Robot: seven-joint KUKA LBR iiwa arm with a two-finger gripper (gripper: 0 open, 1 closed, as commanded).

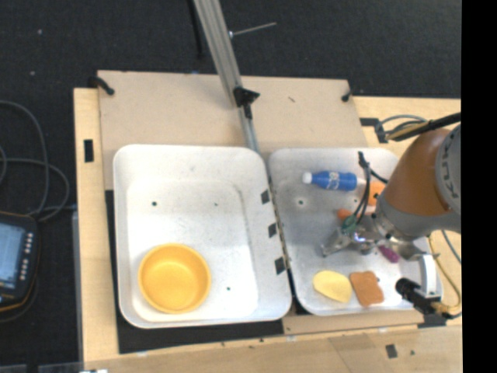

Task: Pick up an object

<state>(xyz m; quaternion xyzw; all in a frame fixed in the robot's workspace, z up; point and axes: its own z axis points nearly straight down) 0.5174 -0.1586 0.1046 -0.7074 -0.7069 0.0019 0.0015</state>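
My gripper (340,244) hangs low over the middle of the right bin (299,208), reaching in from the right under the orange-banded wrist. Just in front of it lie a pale yellow rounded piece (332,286) and a brown-orange block (366,288), side by side near the bin's front wall. A white bottle with a blue label (332,180) lies on its side at the back of this bin. A small orange piece (344,213) and a purple piece (387,253) peek out beside the wrist, partly hidden by it.
The left bin (155,177) holds a yellow bowl (175,277) in its front left corner. A slanted metal pole (224,53) rises from the back between the bins. A dark pendant (14,259) lies off the bench at the left.
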